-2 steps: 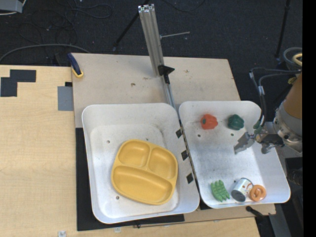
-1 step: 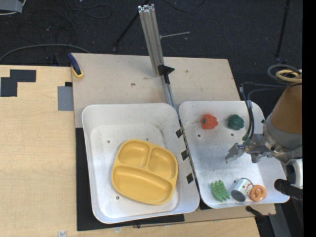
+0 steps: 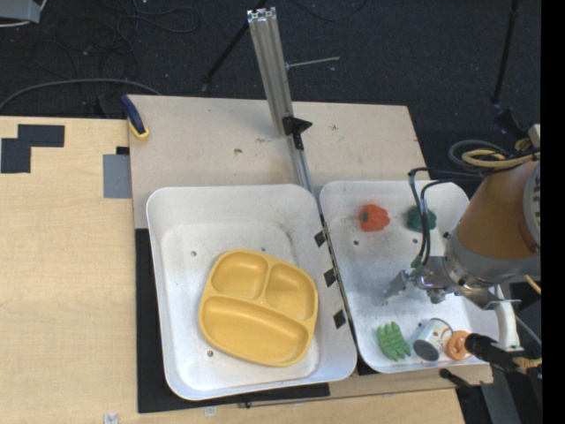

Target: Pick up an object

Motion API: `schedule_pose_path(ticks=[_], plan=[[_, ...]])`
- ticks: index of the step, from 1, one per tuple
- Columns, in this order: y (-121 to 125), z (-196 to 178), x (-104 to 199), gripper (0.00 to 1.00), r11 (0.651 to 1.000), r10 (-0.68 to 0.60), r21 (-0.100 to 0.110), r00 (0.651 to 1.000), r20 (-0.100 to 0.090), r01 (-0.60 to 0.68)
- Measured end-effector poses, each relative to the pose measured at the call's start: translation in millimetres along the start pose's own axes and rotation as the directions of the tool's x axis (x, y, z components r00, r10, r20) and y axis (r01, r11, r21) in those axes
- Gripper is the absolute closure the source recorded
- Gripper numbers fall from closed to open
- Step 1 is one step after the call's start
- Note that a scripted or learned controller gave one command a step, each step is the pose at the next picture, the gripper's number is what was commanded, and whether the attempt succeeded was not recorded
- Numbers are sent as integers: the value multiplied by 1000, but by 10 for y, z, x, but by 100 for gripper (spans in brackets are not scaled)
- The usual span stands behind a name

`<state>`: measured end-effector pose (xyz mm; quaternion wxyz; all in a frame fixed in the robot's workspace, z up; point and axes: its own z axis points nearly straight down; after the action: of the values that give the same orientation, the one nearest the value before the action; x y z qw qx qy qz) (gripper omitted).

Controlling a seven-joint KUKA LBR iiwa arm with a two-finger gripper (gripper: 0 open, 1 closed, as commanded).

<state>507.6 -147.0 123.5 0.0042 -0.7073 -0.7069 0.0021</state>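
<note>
The gripper [image 3: 399,286] hovers low over the right bin [image 3: 353,263], its fingers spread apart around nothing, near a green toy [image 3: 392,340].

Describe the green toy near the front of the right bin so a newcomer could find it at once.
Start at the right bin, beside the one holding the yellow divided plate. Go to its near edge, below the gripper: the green toy lies there, left of a small grey can. It alone is bright green and ridged.
</note>
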Motion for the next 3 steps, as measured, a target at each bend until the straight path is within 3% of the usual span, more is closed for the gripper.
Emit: schedule_pose_path(ticks=[1, 2, 3], plan=[[14, 330, 0, 0, 1000, 0, -7, 1000, 0, 0], [34, 199, -2, 100, 1000, 4, -13, 1000, -2, -4], [29, -367, -107, 100, 1000, 2, -11, 1000, 4, -2]])
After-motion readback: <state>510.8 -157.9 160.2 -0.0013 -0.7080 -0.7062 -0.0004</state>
